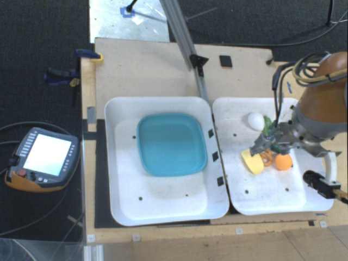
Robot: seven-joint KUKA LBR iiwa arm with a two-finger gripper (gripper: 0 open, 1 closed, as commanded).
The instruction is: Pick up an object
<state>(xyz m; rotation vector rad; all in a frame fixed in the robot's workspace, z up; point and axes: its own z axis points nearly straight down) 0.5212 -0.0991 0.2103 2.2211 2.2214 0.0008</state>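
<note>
You see the tool low in the right bin, right over a small pile with the yellow piece just below-left and the orange ball beside it, nothing lifted yet, and its grip you cannot tell.

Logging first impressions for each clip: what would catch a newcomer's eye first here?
The teal square plate stands out, lying in the middle of the left bin. In the right bin the gripper reaches in from the right among a small cluster: a white ball, a yellow piece and an orange ball.
</note>
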